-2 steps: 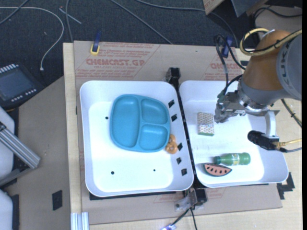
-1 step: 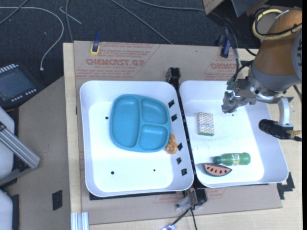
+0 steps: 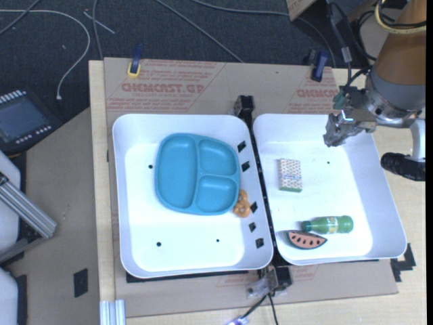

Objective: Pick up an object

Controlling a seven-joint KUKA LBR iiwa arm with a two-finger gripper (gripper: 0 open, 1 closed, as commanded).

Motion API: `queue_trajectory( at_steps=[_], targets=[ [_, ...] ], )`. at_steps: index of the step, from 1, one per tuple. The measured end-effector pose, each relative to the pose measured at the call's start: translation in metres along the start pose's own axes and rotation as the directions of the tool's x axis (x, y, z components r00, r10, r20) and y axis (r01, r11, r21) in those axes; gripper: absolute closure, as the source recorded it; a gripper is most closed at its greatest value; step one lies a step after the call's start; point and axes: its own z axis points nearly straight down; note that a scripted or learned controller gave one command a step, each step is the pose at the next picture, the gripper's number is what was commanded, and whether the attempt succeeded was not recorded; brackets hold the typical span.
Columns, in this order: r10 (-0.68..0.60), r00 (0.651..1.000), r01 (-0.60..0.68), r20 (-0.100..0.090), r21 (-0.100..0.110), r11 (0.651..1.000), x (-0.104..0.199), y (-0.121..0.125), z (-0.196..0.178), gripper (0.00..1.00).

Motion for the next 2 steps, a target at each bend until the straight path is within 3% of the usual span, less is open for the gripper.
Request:
queue_trajectory(
  at_steps=[2],
  targets=[
    [-0.005,1.000,0.005,-0.003,0.008,1.000,0.106,0.015,0.010,1.00]
  ],
)
